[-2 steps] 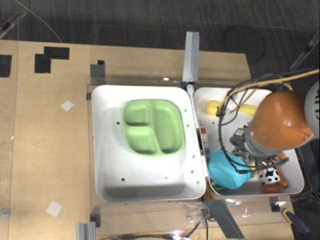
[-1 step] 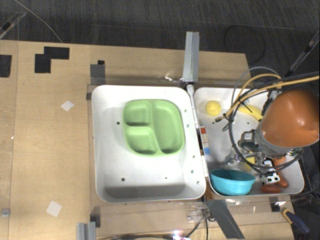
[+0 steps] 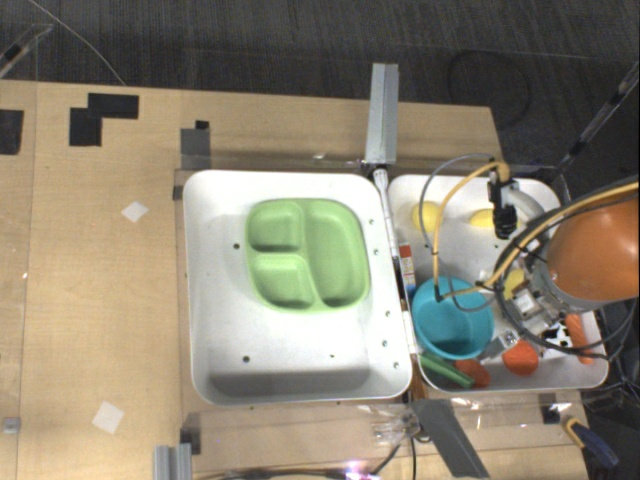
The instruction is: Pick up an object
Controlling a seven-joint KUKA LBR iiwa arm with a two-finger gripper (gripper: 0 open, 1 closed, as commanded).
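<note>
My gripper (image 3: 527, 306) hangs low over the right bin (image 3: 455, 200), under the arm's orange band (image 3: 598, 254) and a tangle of cables. It sits just right of a blue cup (image 3: 452, 318) that stands upright near the bin's front. An orange piece (image 3: 520, 359) lies in front of the gripper, and a green stick (image 3: 446, 372) and a small orange-red piece (image 3: 474, 372) lie by the cup's front. A yellow object (image 3: 428, 215) and a second yellow object (image 3: 482, 219) rest toward the back. A thin red pen (image 3: 406, 265) lies along the left wall.
The left bin (image 3: 215, 308) holds a green divided plate (image 3: 305, 253). A metal rail (image 3: 382, 113) rises behind the divider between the bins. Yellow and black cables (image 3: 455, 173) loop over the right bin. The wooden bench (image 3: 90, 288) stretches to the left.
</note>
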